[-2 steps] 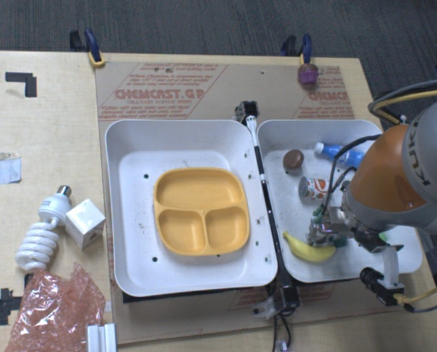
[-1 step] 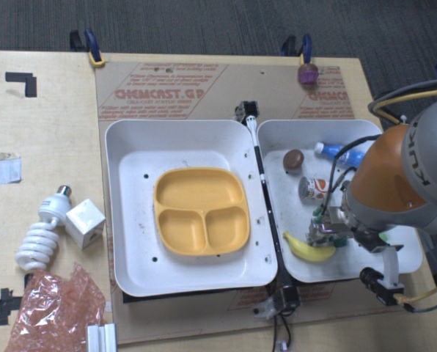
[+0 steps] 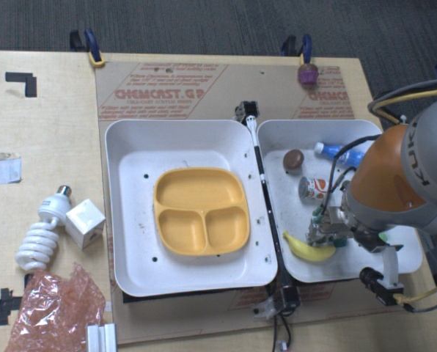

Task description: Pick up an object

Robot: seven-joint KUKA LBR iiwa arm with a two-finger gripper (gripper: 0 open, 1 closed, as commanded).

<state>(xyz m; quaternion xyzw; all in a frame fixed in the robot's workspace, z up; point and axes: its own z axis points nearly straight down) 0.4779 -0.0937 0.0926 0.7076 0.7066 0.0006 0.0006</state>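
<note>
Banana [image 3: 309,248] looked the likeliest thing to take, lying in the right bin [image 3: 277,141] just beneath and to the camera-left of the pincer [image 3: 327,233], its curved yellow body stretched along the bin's near edge. It would probably have handled as a light, soft-skinned piece, perhaps a plastic model, smooth enough to roll or slip under a pinch at its tapered ends; a hold across the thick middle, squarely over the curve, seemed the safest. The pincer sat low over the banana's right end, close to or touching it, but whether it was spread or pressed together could not be told, nor whether anything lay in it. Beyond the pincer, farther up the bin, stood a small can [image 3: 313,189], a brown round object [image 3: 293,160] and a blue-and-white bottle [image 3: 336,152], all apart from the banana. The arm [image 3: 387,182] reached in from the right, its orange band bulking over the bin and the wrist bent downward toward the bin floor. Well to the pincer's left, the other bin held a yellow divided tray [image 3: 202,211].
</note>
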